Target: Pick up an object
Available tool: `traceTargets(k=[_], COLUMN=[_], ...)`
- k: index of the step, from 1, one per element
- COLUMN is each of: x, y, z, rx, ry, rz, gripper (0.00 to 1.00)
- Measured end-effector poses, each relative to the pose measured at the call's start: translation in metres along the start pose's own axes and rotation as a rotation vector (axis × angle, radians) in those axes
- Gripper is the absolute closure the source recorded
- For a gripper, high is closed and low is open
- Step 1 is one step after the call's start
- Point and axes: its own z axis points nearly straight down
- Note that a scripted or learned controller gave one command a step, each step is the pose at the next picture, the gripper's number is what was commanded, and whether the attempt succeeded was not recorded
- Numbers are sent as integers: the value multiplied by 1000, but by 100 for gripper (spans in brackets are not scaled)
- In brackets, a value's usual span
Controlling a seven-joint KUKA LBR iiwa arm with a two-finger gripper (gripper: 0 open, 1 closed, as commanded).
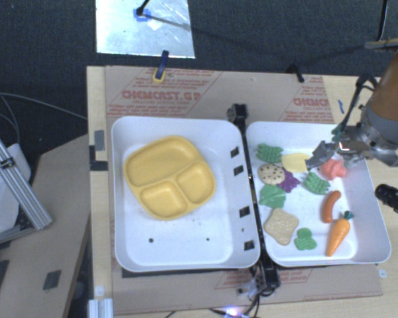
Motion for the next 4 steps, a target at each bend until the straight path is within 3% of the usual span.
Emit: traceTargets(k=[1, 2, 3, 4], x=[-5, 24, 42, 83], y=[33, -13, 23, -68], z=[112, 161, 156, 53], rx=[5, 5, -6, 0], ry=[1, 2, -2, 3], rz=[0, 3, -3, -2], gripper=[0, 0, 0, 0])
